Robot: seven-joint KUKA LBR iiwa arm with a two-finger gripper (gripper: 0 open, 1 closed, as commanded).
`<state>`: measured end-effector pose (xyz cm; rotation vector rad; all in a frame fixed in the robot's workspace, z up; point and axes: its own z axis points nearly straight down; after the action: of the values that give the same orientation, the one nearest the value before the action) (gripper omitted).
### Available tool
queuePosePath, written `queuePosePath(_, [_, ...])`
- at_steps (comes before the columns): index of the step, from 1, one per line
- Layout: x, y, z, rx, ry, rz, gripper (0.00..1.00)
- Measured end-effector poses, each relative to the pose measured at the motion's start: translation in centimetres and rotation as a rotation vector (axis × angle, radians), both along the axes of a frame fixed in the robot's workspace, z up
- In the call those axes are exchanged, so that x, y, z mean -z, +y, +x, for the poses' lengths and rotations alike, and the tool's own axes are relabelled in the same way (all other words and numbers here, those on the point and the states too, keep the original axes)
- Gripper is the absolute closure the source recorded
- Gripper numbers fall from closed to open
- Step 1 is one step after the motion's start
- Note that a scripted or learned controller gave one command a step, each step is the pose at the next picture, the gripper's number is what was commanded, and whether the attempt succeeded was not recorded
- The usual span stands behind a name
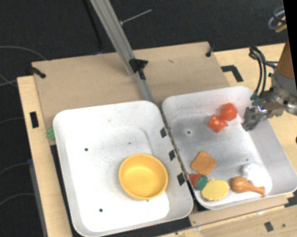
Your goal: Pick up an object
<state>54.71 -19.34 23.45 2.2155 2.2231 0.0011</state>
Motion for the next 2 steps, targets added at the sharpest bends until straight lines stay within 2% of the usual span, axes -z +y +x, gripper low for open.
queuePosePath(1, [-5.1,-0.1,0.1,0.000,0.001,0.000,1.00])
queuePosePath(2, [-3.6,5.0,1.7,0.001,0.002,0.000,1.00])
